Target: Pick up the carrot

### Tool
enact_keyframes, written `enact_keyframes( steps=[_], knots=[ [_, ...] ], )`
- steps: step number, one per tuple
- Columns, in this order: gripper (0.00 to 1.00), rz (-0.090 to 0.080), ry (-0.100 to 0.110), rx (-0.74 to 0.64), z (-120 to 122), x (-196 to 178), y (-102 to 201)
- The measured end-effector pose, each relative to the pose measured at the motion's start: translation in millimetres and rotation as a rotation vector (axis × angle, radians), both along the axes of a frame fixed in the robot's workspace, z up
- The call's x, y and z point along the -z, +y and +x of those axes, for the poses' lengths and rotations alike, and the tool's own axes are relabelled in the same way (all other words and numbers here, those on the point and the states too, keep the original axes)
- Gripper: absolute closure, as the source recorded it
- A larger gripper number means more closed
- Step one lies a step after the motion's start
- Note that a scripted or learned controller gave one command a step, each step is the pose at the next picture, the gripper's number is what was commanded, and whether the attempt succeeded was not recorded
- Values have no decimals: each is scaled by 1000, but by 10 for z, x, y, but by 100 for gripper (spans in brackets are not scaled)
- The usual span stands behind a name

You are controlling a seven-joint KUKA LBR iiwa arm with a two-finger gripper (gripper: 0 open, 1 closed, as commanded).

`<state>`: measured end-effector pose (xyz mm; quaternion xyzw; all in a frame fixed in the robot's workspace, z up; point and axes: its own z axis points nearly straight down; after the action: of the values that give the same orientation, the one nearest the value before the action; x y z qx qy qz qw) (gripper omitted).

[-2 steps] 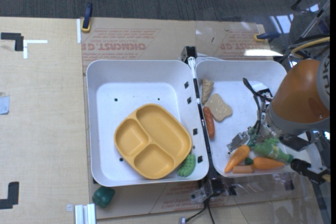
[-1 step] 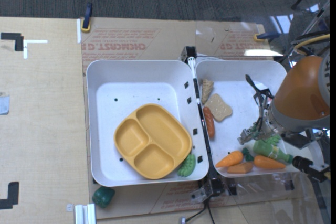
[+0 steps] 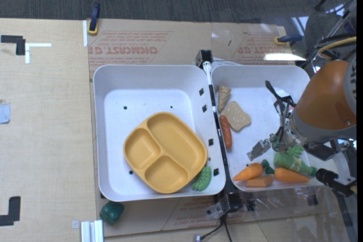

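Observation:
Two orange carrots lie at the front of the right bin (image 3: 255, 79). One carrot (image 3: 248, 173) with a small green top is at the front middle. The other carrot (image 3: 290, 176) lies to its right, with a bushy green top (image 3: 290, 159) behind it. A short orange-brown piece (image 3: 260, 182) rests between them at the front wall. My gripper (image 3: 266, 147) hangs low over the bin, just behind and above the left carrot and not touching it. The grey and orange arm (image 3: 329, 102) covers the bin's right side.
A bread slice (image 3: 237, 116), a red sausage (image 3: 226, 132) and a beige piece (image 3: 223, 96) lie on the right bin's left side. The left bin (image 3: 113, 88) holds a yellow divided plate (image 3: 164, 150) and a green vegetable (image 3: 202, 178). A green pepper (image 3: 112, 211) sits outside, front left.

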<state>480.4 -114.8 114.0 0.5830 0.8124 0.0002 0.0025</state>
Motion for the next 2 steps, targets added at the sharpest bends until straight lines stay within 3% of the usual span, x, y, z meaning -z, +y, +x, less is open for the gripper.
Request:
enact_keyframes(
  steps=[1, 2],
  knots=[
    [0, 4, 8, 90, -30, 227, 103],
    [0, 2, -5, 403, 0, 214, 171]
  ],
)
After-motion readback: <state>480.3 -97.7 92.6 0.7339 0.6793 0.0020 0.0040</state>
